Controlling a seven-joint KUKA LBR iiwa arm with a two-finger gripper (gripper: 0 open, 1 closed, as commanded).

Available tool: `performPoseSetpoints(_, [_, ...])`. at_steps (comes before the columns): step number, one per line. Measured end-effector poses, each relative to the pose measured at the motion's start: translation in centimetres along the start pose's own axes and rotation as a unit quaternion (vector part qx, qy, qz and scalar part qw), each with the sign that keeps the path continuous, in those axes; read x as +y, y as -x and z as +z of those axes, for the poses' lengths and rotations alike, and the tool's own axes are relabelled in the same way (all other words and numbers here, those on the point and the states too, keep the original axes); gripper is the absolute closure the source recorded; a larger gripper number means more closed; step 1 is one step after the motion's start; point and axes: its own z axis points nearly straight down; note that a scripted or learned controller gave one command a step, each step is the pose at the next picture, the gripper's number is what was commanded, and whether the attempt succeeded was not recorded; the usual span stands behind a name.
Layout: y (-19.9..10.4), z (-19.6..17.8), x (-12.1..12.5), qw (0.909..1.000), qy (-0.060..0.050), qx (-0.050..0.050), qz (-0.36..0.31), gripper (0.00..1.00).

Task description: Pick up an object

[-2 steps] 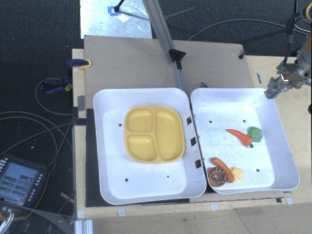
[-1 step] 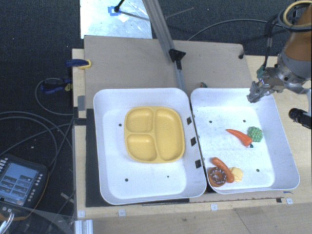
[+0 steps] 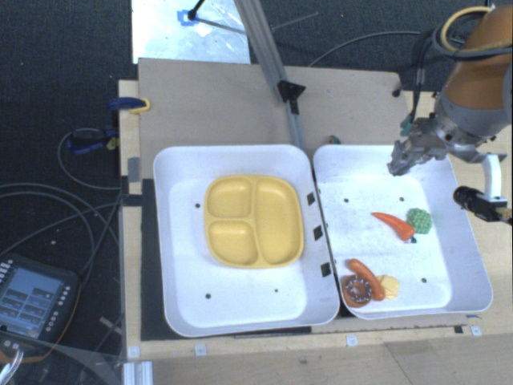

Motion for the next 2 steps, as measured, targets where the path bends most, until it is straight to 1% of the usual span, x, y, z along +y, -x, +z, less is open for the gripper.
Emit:
performPoseSetpoints(1, [-5.8,0.7,-1.2,1.0,0.0,0.0,-0.001,1.0])
performPoseSetpoints(2, [-9.9,1.1,-3.6,1.0,-0.001,0.0,0.0,1.0])
